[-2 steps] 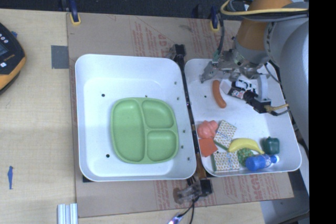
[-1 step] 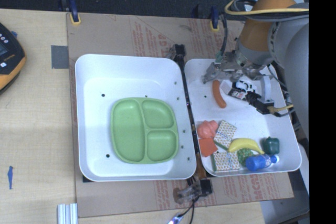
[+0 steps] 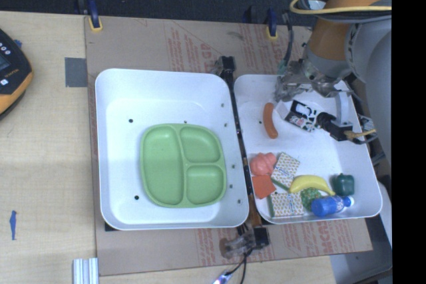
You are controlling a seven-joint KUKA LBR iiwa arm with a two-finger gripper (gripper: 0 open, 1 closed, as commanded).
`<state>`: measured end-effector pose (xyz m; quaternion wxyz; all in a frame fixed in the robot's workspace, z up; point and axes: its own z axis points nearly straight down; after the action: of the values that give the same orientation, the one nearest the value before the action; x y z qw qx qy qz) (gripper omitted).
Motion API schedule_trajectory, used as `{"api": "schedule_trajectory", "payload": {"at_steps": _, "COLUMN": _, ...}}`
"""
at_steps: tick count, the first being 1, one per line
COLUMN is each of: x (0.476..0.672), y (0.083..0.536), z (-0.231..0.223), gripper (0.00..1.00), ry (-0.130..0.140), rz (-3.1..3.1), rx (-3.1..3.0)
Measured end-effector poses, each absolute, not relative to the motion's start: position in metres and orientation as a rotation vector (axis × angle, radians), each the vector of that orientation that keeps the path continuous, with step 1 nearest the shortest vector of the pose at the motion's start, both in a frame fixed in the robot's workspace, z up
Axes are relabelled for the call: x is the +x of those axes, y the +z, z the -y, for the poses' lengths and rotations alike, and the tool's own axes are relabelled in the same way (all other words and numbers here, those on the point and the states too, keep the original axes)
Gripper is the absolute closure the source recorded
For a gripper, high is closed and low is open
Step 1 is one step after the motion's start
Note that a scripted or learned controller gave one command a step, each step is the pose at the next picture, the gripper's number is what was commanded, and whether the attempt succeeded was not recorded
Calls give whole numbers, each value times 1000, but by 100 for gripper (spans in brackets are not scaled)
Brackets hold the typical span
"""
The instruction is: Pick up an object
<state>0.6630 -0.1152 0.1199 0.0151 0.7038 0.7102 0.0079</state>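
My gripper [image 3: 289, 87] hangs low over the far end of the right bin [image 3: 357, 159], close to its back rim. Just left of it and nearer the camera lies an orange-red sausage [image 3: 269, 120], apart from the gripper. Nothing is visibly held. The grey arm with its orange band [image 3: 336, 33] comes in from the upper right.
At the right bin's near end lie a pink piece [image 3: 263, 163], an orange piece [image 3: 262, 185], two checkered packets [image 3: 286, 168], a banana [image 3: 311, 183], a blue bottle [image 3: 329, 205] and a dark green item [image 3: 343, 183]. The left bin [image 3: 120, 96] holds a green divided plate [image 3: 181, 165].
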Motion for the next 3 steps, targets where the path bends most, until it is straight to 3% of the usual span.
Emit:
{"api": "schedule_trajectory", "payload": {"at_steps": 1, "x": 663, "y": 120, "z": 115, "gripper": 0, "ry": 24, "rz": -2211, "rx": 2190}}
{"api": "schedule_trajectory", "payload": {"at_steps": 2, "x": 629, "y": 92, "z": 93, "gripper": 0, "ry": -7, "rz": -2229, "rx": 2217}}
{"api": "schedule_trajectory", "payload": {"at_steps": 3, "x": 629, "y": 102, "z": 94, "gripper": 100, "ry": -9, "rz": -2232, "rx": 2215}}
